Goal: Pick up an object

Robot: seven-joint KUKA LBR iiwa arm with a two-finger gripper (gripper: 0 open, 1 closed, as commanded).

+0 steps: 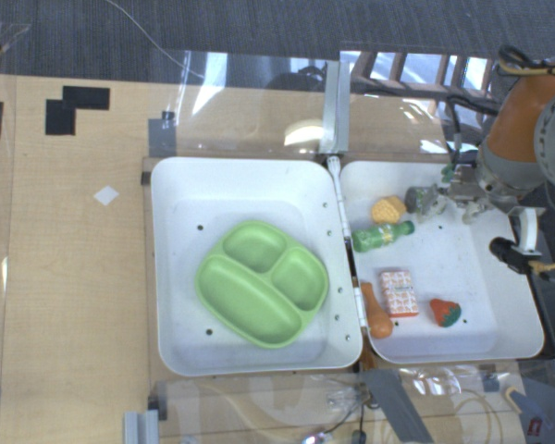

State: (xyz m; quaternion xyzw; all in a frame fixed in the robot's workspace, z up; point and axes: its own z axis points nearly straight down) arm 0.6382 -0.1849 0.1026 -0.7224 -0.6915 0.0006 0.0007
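Observation:
In the right bin [509,340] lie a yellow corn-like toy [388,211], a green bottle [382,237] on its side, a pink-and-red box [399,292], an orange carrot [376,313] against the left wall, and a red strawberry [446,313]. My gripper [444,203] hangs low over the bin's back part, just right of the yellow toy. It is open, with nothing between its fingers. Its left finger [418,198] stands close to the yellow toy; I cannot tell whether they touch.
The left bin [180,248] holds a green divided plate [263,283]. A metal divider [344,248] separates the two bins. The grey arm with its orange band [523,123] and black cables [523,257] hang over the right bin's right side.

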